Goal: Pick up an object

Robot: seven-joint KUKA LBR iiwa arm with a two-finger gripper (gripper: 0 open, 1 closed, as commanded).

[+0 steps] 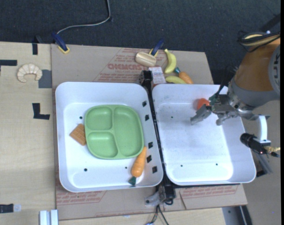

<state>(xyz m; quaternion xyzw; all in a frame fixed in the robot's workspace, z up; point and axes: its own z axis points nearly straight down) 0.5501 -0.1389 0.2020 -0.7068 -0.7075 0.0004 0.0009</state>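
Note:
My gripper (206, 120) hangs over the far part of the right bin (198, 172), reaching in from the right. Its two grey fingers (198, 116) are spread apart and the gripper is open, with bare white bin floor showing between them. A small orange-red object (202, 102) lies just behind the left finger, close to the bin's back wall. It sits beside the finger, not between the two. The orange wrist band (257, 74) rises above at the right edge.
The left bin (66, 172) holds a green divided plate (114, 131), a carrot (139, 163) and a tan cracker (78, 134). Behind the bins lie a bread roll (145, 58), bananas (170, 62) and a small box (157, 74). A croissant (29, 72) sits far left.

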